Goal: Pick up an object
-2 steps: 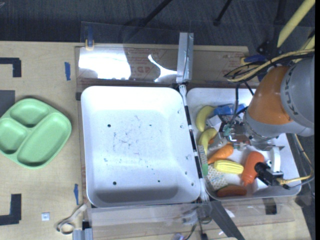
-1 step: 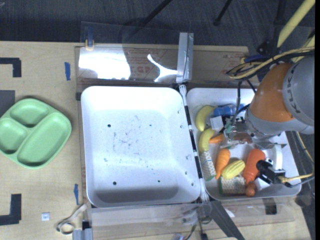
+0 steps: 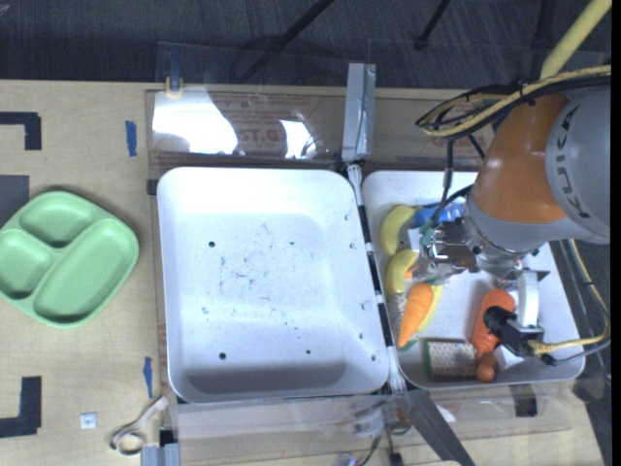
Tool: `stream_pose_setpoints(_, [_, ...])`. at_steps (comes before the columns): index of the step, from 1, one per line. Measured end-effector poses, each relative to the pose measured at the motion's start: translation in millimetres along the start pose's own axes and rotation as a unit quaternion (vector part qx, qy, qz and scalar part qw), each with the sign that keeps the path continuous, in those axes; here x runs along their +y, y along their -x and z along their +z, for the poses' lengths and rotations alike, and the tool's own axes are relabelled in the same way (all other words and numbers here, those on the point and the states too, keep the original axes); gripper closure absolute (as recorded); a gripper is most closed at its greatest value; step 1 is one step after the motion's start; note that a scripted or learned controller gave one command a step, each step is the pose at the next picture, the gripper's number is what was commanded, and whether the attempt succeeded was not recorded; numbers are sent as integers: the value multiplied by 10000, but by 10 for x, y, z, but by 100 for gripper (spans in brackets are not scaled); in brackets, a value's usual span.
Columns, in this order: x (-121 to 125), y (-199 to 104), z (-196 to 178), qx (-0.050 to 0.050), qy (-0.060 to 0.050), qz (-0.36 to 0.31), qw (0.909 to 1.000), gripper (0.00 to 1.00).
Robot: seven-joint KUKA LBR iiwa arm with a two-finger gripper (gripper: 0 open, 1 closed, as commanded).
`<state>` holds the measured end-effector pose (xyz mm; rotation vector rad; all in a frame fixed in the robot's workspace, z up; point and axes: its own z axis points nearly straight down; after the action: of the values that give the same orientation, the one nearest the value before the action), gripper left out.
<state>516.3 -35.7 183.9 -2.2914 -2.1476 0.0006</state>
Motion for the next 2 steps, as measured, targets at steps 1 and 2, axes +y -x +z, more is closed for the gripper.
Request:
stream_pose_setpoints(1, [-341, 521, 1, 3, -11, -43, 10000, 100])
stream_pose_setpoints(2, [393, 177, -79, -6, 1, 1119, 9937, 100])
